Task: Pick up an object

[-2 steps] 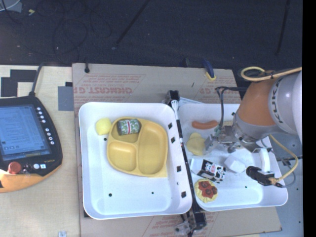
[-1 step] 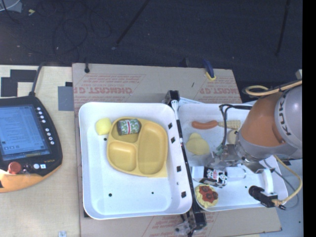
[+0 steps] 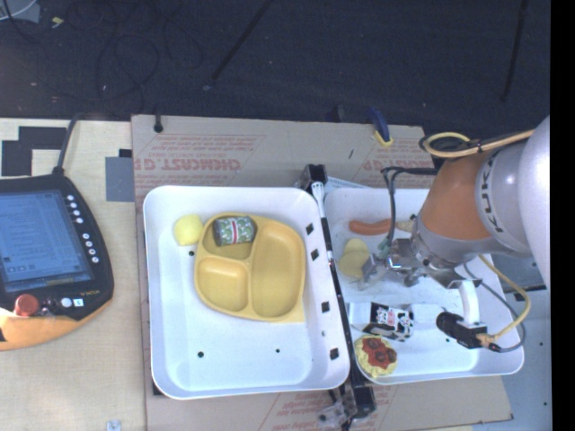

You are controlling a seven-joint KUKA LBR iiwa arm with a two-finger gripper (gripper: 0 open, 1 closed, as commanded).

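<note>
My gripper (image 3: 392, 268) hangs low over the middle of the right bin (image 3: 503, 362), with the grey and orange arm reaching in from the right. Just left of it lies a pale yellow piece (image 3: 354, 257). An orange-red sausage-like toy (image 3: 368, 226) lies behind it near the bin's back wall. In front of the gripper sits a small black-and-white object (image 3: 392, 318). A round pizza-like toy (image 3: 376, 356) rests at the front left corner. The view shows nothing held in the gripper.
The left bin (image 3: 180, 348) holds a yellow divided plate (image 3: 269, 281) with a green can (image 3: 234, 231) in its back left compartment, and a yellow ball (image 3: 187, 230) beside it. A tablet controller (image 3: 45, 245) lies left of the bins.
</note>
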